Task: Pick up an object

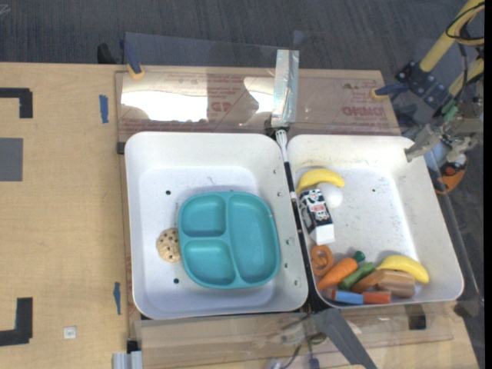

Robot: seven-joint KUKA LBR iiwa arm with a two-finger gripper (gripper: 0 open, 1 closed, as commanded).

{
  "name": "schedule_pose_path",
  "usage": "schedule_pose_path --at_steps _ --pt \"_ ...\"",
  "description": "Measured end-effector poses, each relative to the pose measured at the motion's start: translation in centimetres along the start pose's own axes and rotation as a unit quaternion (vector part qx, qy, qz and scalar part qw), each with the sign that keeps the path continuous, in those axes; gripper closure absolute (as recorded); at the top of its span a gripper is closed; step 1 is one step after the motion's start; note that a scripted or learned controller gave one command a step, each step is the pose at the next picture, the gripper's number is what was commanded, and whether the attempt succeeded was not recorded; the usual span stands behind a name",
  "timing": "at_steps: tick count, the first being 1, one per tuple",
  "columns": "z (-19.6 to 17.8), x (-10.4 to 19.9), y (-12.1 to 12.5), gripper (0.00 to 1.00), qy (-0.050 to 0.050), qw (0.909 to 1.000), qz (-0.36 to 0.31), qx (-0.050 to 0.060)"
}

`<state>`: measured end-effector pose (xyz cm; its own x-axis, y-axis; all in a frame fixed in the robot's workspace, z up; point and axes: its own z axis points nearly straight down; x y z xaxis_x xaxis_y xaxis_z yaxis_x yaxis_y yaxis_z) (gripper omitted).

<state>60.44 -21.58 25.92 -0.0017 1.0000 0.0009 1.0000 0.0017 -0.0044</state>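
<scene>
- We see part of the arm (450, 133) at the frame's right edge, beyond the right bin (419, 206); most of it is cut off.
- We cannot tell the state of the gripper.
- Left bin (146, 206): a teal tray (228, 239) partly covers a cookie (167, 244).
- Right bin: a banana (320, 178) touches a small carton (316, 211) by the divider.
- Near corner: a second banana (404, 267), a carrot (338, 273) and overlapping pieces we cannot tell apart.
</scene>
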Motion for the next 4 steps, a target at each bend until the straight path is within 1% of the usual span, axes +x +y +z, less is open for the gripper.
schedule_pose_path --at_steps 1,2,3,4 --pt "17.1 9.5 -3.4 0.0 0.0 0.9948 -0.102 -0.002" --pt "17.3 9.5 -3.0 0.0 -0.001 0.996 -0.089 -0.004" --pt "17.3 11.1 -6.2 0.0 -0.002 0.9996 -0.026 -0.007" --pt "17.3 11.2 -12.0 0.0 -0.001 0.9999 -0.014 -0.006"
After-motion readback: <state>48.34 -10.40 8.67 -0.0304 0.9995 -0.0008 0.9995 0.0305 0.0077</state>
